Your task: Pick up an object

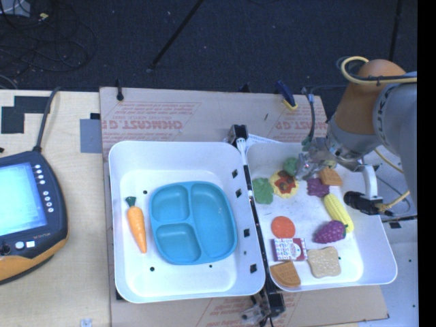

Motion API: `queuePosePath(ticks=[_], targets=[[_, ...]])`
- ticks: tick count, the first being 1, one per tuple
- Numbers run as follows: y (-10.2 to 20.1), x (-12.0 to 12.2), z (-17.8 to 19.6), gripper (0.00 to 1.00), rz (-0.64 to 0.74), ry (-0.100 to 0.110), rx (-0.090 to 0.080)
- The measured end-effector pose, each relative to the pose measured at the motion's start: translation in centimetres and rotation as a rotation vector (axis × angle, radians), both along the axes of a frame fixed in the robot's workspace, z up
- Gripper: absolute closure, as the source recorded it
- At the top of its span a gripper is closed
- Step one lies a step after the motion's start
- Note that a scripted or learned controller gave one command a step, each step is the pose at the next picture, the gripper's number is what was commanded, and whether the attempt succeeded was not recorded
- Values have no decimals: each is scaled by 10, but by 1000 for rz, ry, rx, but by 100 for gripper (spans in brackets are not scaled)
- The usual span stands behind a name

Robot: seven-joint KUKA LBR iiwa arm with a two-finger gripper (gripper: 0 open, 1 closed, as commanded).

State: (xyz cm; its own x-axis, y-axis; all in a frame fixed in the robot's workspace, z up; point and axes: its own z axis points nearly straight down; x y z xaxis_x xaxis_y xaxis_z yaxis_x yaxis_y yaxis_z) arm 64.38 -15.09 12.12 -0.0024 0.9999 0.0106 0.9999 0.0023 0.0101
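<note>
The right bin point(373, 268) holds several toy foods: a green piece point(262, 191), a yellow and red piece point(284, 184), a dark green piece point(291, 165), a purple piece point(317, 187), a corn cob point(336, 210), purple grapes point(329, 232), a red tomato point(283, 227), a red carton point(288, 249), a slice of toast point(323, 261) and a brown biscuit point(286, 274). My gripper point(310, 162) hangs low over the bin's far part, between the dark green piece and a small orange-brown piece point(331, 177). I see nothing held in it.
The left bin point(122, 251) carries a blue divided plate point(190, 222) and an orange carrot point(137, 226) to its left. A tablet-like controller point(27, 213) lies on the bench at the far left. A black divider point(246, 203) runs between the bins.
</note>
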Motion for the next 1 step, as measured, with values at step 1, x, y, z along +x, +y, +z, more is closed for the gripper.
queuePosePath(ticks=[1], targets=[[0,0,0,0,0,1,0]])
